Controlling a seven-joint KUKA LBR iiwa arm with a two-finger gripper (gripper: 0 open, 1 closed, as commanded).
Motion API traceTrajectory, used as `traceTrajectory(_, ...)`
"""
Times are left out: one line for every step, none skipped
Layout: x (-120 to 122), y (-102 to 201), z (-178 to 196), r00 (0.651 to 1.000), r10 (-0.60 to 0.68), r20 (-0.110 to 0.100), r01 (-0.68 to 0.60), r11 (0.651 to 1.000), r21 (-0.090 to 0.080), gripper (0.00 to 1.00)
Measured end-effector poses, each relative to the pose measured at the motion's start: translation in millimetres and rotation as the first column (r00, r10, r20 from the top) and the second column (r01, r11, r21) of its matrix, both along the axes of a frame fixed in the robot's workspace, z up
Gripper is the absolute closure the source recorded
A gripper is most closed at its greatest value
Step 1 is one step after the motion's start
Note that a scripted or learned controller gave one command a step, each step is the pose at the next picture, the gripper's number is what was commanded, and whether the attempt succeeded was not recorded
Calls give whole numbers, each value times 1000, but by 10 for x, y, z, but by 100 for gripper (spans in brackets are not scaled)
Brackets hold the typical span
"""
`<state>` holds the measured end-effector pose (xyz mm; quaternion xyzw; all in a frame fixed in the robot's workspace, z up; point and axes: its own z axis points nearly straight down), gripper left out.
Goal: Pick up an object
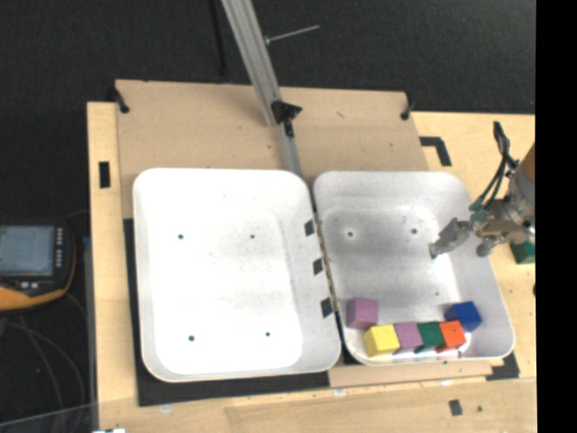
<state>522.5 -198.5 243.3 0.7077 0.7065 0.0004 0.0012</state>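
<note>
**Gripper over the right bin, blocks at the near wall**

The gripper [469,238] hangs above the right bin [388,197] near its far-right side, fingers spread apart with nothing between them. Below it, toward the camera, sit the blocks: blue block [463,314], orange block [452,334], green block [431,336], two purple blocks [362,311], and yellow block [381,339]

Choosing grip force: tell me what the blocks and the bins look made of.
Blocks, such as the yellow block and blue block: solid, matte and evenly coloured with crisp edges, likely painted wood or foam; I cannot tell which. Right bin and left bin: smooth white moulded plastic, rounded corners, grey scuffing.
</note>
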Motion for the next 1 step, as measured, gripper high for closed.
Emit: traceTrajectory(-70, 763, -1467, 1000, 5, 2, -5, 1000, -2, 0)
